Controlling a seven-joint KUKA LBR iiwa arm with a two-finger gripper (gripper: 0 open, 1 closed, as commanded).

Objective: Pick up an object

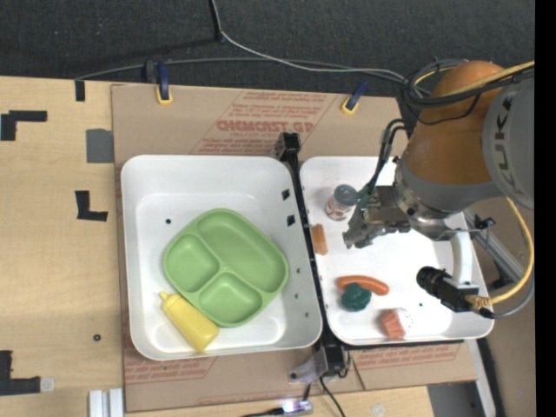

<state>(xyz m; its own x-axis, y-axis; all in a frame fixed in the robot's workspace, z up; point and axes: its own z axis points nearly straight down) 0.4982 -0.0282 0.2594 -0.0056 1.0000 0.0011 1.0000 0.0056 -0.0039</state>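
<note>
My gripper (359, 233) hangs over the middle of the right bin (452, 320), its dark fingers pointing down and left; nothing shows between them. Just up and left of it stands a small can with a grey lid (340, 201). A thin orange stick (319, 239) lies along the bin's left wall. Below the gripper lie a red-orange sausage shape (363, 283) and a dark green lump (354, 298), touching each other. A pink-orange block (393, 322) sits near the bin's front edge.
The left bin (143, 189) holds a green divided plate (226, 266) and a yellow bottle (188, 320) at its front left. A black divider rail (298, 207) runs between the bins. A black part of the arm (445, 288) overhangs the right bin's front right.
</note>
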